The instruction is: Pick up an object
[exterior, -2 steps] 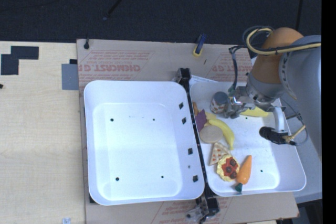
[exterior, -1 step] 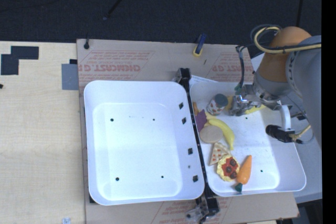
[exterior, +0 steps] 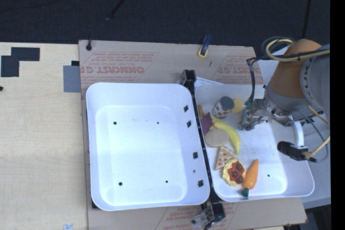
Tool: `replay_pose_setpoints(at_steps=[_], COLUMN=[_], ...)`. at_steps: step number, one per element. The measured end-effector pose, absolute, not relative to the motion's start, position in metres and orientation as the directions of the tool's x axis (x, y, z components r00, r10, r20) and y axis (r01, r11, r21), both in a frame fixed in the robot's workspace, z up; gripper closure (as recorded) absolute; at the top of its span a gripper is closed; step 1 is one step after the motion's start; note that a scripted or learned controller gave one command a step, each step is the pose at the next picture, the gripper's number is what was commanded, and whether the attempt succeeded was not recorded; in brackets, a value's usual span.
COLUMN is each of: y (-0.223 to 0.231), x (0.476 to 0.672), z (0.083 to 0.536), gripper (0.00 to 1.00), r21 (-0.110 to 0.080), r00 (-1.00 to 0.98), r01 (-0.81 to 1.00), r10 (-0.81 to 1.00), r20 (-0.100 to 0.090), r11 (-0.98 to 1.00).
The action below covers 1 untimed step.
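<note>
End effector [exterior: 252, 118] is hovering low in the right bin [exterior: 294, 183], finger state undeterminable and nothing visibly held, approaching the small tin [exterior: 222, 107] and banana [exterior: 230, 134] just beside it; next move is calling for closing on one.

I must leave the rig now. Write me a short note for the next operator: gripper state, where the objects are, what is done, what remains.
Gripper: low in the right white bin, near its upper part; finger state not readable; nothing visibly held.
Objects, in that bin's left half: yellow toy banana, orange toy carrot, pizza-slice toy, tan round disc, small grey-topped can close beside the gripper.
Done: no pick visible.
Left: grasp one object and lift it.
</note>
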<state>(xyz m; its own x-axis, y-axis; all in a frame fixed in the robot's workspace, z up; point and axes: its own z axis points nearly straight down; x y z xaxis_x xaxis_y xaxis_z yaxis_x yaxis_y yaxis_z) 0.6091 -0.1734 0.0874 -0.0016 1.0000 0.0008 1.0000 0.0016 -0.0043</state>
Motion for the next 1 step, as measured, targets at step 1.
replay_pose_setpoints(at_steps=[1], y=[-0.1742], x=[0.6096], z=[0.0875], gripper=[0.0], r21=[-0.003], r00=[0.0], r01=[1.0], r10=[1.0], r20=[0.001], r11=[0.0])
